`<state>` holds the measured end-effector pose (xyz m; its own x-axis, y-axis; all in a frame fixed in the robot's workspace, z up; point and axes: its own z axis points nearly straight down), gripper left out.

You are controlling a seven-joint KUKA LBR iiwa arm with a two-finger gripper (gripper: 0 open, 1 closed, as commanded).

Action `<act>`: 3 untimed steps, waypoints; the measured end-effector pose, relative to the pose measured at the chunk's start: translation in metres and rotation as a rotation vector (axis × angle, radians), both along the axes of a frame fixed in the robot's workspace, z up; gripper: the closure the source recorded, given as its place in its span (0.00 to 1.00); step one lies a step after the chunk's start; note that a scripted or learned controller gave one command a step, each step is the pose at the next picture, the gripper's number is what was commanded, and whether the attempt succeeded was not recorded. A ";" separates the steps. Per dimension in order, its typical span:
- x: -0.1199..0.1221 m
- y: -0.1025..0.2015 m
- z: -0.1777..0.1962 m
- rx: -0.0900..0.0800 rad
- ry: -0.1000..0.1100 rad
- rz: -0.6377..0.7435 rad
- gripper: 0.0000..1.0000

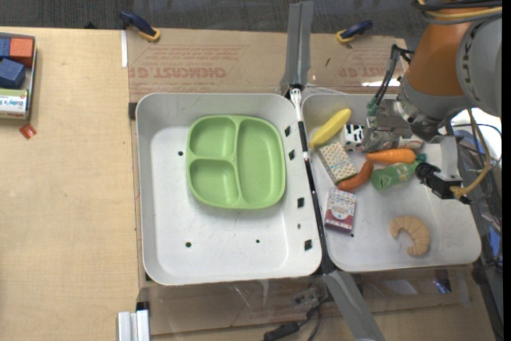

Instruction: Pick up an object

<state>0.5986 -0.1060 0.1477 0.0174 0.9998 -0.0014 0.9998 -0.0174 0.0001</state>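
Look to the right-hand shallow white bin (447, 251): your candidates lie bunched toward its near-left and middle. A yellow plastic banana (330, 126) leans against the divider, with a small patterned card box (338, 163), an orange-red toy sausage (356, 176), a red and white carton (341, 211), an orange toy carrot (391, 157) and a green plastic piece (393, 176) close together, several touching. The tan toy croissant (410, 235) sits apart, so it looks the easiest pick. The two-finger gripper (382, 126) hangs over the bin's far side, just above the carrot; you cannot tell how it is set, as the wrist hides it. Nothing is visibly held. The left white bin (160, 235) carries a light green divided plate (236, 162). Crowding around the carrot may spoil a clean grasp.
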 end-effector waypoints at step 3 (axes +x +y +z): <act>0.020 0.010 -0.048 -0.003 -0.011 0.016 0.00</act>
